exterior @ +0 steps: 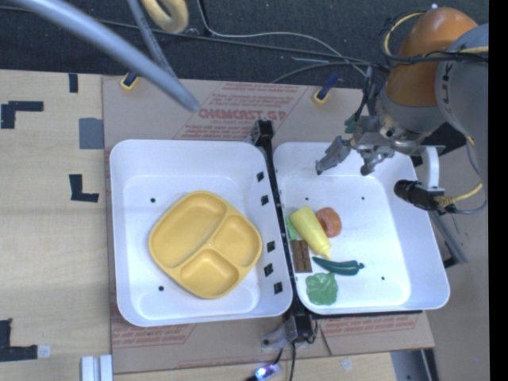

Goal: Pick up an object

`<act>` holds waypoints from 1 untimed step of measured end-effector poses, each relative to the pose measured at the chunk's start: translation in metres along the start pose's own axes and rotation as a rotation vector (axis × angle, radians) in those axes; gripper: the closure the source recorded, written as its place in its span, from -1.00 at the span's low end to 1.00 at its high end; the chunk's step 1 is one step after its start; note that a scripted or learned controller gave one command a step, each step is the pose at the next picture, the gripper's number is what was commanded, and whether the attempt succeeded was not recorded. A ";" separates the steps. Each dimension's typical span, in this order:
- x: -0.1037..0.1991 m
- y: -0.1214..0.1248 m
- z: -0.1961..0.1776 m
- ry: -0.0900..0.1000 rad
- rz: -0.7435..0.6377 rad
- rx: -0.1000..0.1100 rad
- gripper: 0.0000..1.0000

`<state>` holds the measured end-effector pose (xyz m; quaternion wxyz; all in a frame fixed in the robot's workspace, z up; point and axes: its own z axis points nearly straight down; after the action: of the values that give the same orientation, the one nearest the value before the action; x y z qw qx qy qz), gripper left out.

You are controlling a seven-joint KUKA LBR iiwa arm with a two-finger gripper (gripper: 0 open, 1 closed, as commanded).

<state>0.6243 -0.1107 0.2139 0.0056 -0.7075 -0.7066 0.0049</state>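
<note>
Green leafy toy [321,288]: nearest the camera, in the right bin [413,280] at its front left, just beside the divider [274,213].
Dark green pepper [340,266]: lying flat just behind the leafy toy, tip toward the bin's middle.
Brown block [301,255]: left of the pepper, close against the divider, partly under the yellow piece.
Yellow corn-like toy [308,228]: slanted, behind the brown block, near the divider.
Orange-red round toy [329,221]: touching the yellow toy on the side away from the divider.
Yellow compartment plate [205,244]: across the divider, in the left bin [131,213], roughly central, three sections, lying flat.
Gripper [349,159]: above the right bin's back edge, well apart from the cluster of toys — two fingers spread, nothing between them.
Arm: grey with orange band, entering from the side of the right bin farthest from the divider.
Cardboard sheet [238,109]: under both bins, red print showing behind the divider.
Cables [317,54]: dark, trailing behind the bins — toward the arm.
</note>
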 end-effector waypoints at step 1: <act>0.000 0.003 -0.008 -0.001 -0.003 -0.013 -1.00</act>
<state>0.6270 -0.1105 0.2214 0.0006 -0.7066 -0.7077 0.0008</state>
